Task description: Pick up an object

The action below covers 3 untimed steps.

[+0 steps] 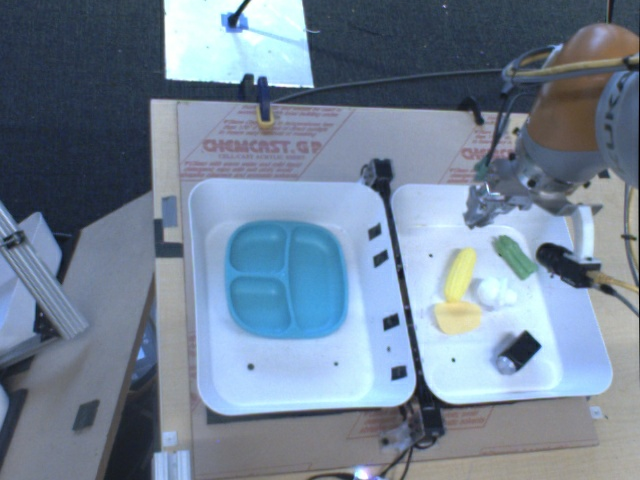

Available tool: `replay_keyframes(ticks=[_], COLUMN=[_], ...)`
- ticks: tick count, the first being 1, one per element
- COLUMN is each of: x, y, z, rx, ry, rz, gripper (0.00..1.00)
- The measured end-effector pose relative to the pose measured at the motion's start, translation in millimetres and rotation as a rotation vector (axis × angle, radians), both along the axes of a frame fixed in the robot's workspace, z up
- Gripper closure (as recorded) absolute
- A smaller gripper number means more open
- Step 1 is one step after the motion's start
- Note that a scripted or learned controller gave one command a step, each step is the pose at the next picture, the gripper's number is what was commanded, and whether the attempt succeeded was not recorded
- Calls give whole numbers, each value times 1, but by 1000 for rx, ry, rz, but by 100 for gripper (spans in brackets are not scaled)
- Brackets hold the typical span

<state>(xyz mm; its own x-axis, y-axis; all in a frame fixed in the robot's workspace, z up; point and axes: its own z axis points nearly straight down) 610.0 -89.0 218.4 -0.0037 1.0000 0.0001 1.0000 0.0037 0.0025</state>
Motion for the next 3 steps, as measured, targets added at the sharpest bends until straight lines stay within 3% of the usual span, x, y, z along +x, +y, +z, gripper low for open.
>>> replay_keyframes(ticks=[2, 3], x=[8, -1], y=[108, 165], z=[0, 11], rx=[2, 3], ry=[2, 0], rz=[6, 7], gripper=[100, 100])
